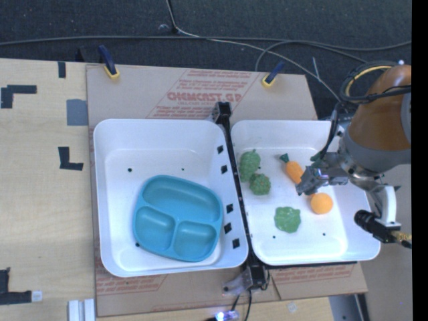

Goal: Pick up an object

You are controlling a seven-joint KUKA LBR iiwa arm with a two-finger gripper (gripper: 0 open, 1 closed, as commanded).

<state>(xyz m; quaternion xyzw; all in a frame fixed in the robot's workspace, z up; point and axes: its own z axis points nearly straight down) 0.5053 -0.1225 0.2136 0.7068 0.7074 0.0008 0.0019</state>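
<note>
Camera view: two white bins sit side by side on a cardboard sheet [200, 95] over the surface. The left bin [110, 146] holds a blue divided tray [177, 217], three compartments, lying flat near the bin's middle. The right bin [334, 246] holds the loose items: two green broccoli-like pieces, upper one [250, 161] and lower one [259, 184], touching or almost touching near the bin's left wall; a third green piece [287, 219] lower down, apart from them; a toy carrot [292, 170] with a dark green top, tilted, toward the middle; an orange ball [322, 203] to the right of and below the carrot. The arm [381, 122] comes in from the right, orange band above grey wrist. The end effector [309, 182] hangs low over the right bin between carrot and orange ball, just beside both; its tip is dark and blurred, cannot tell how far open it is, nothing clearly gripped. Two blue-and-yellow clamps [107, 62] [273, 76] pin the cardboard's far edge. Black cables [200, 35] run across the dark floor behind.
</note>
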